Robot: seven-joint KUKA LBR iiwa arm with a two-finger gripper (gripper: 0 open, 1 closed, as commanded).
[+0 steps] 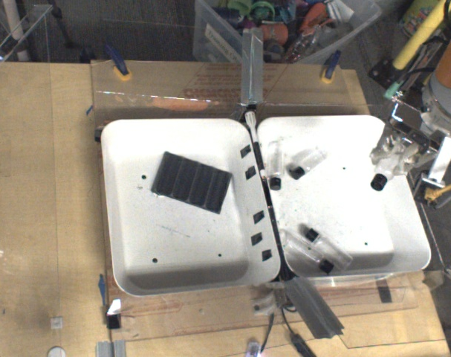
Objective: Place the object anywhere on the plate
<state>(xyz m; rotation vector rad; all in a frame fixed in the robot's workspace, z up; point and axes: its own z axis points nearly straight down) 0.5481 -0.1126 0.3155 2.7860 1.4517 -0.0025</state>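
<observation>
Arm poised over the right bin, plate waiting in the left.

Nearest me, two clear bottles [314,245] with black caps lie at the front of the right bin [403,255]. Across the divider, the dark ribbed plate [192,182] lies flat in the left bin [128,266], well apart from them. Farther back, two more clear bottles [292,163] lie near the divider. At the right rim the gripper [388,162] reaches in from the tabletop's [39,199] edge, and a clear black-capped bottle [379,177] sits under it; I cannot tell whether the fingers are closed on it. Beyond, a tub of toys [284,10].
</observation>
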